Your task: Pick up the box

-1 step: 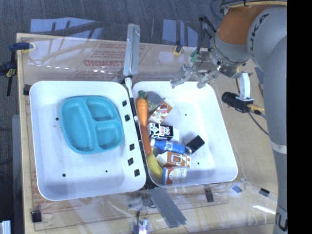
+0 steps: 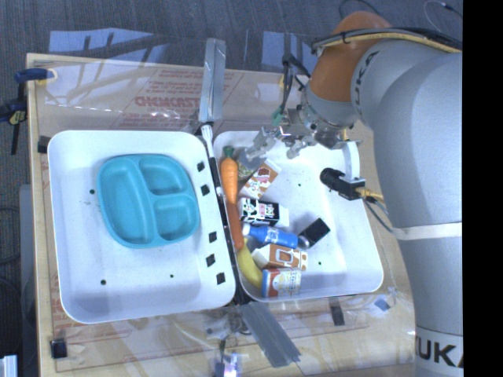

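Box, seemingly orange-and-white, lies tilted beside the carrot.

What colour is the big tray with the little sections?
The sectioned tray is light blue, lying in the left white bin, seen in the camera view.

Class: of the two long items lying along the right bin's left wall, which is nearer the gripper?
The orange carrot; the yellow banana lies at the bin's front, farther from the gripper.
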